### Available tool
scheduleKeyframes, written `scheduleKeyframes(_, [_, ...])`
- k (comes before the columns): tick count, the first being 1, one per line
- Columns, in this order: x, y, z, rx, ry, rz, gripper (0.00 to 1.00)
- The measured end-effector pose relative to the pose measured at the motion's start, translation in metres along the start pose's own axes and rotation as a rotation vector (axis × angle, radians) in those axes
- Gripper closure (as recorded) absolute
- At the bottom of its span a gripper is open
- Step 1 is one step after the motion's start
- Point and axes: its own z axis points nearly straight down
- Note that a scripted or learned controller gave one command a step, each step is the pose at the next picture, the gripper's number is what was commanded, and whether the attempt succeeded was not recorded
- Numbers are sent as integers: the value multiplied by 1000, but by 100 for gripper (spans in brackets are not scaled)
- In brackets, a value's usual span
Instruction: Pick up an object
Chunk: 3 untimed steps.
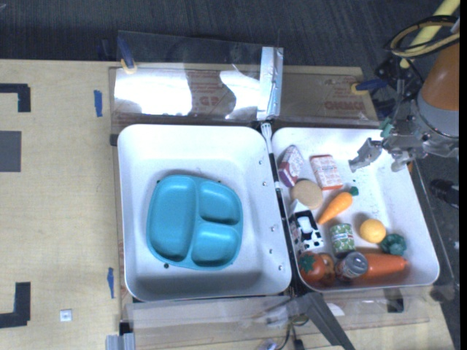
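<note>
On the worktop [51, 224], the left bin [139, 195] holds a blue divided tray [194, 221]. The right bin [419, 217] holds a carrot [334, 205], lemon [373, 230] and small can [341, 238]. Above its upper right corner, the gripper [382, 156] hovers, fingers spread apart, grasping nothing.

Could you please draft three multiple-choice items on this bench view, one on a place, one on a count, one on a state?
1. Where does the blue divided tray lie?
A. In the left bin
B. In the right bin
C. On the bench outside both bins

2. How many compartments does the tray have?
A. Two
B. Three
C. Five

3. Where is the tool?
A. Over the right bin's upper right part
B. Pressed onto the blue tray
C. Over the left bin's middle

Answers: 1 A, it sits on the left bin's floor. 2 B, one long section and two smaller ones. 3 A, it hangs over the right bin beside the red and white packet.
</note>
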Motion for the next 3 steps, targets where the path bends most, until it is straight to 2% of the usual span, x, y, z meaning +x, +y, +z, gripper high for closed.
scheduleKeyframes(1, [35,7,128,-16,-5,-109,0])
scheduleKeyframes(2, [18,-37,130,-22,-6,-235,0])
scheduleKeyframes(3, [-16,11,64,-10,-5,-350,0])
